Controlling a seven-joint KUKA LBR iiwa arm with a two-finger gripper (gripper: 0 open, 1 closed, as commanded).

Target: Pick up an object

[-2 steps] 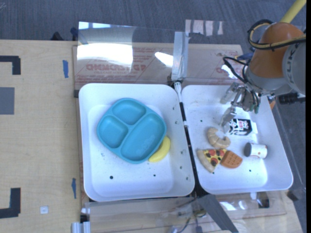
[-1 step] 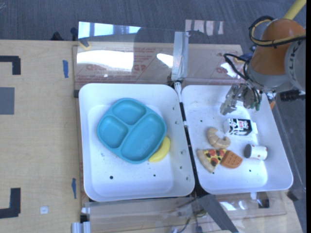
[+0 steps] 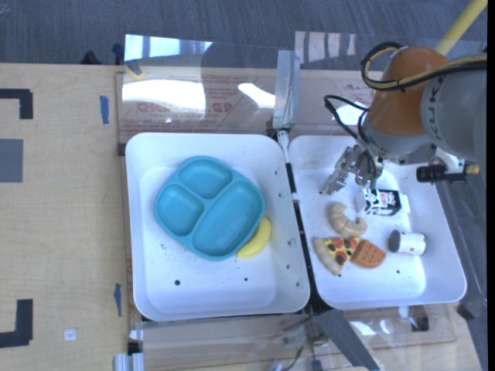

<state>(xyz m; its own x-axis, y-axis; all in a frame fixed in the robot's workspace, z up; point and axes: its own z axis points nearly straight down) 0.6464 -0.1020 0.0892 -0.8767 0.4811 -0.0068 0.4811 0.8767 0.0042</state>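
Hand (image 3: 349, 171): metal two-finger, fingers spread apart, gripping nothing, low over the right white bin (image 3: 441, 280). Tan toy croissant (image 3: 346, 220) lies just below it on the bin floor; toy pizza slice (image 3: 338, 251) and waffle-like orange piece (image 3: 368, 254) nearer the front.

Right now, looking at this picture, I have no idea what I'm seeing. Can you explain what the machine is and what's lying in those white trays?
One fixed camera looks down at a slant on a bench. The grey machine with the orange band is a robot arm reaching in from the right; its gripper hangs over the right bin, holding nothing. That bin holds a croissant, a pizza slice, a waffle, a small white cylinder and a black-and-white card. The left bin holds a blue divided plate with a banana partly under it.
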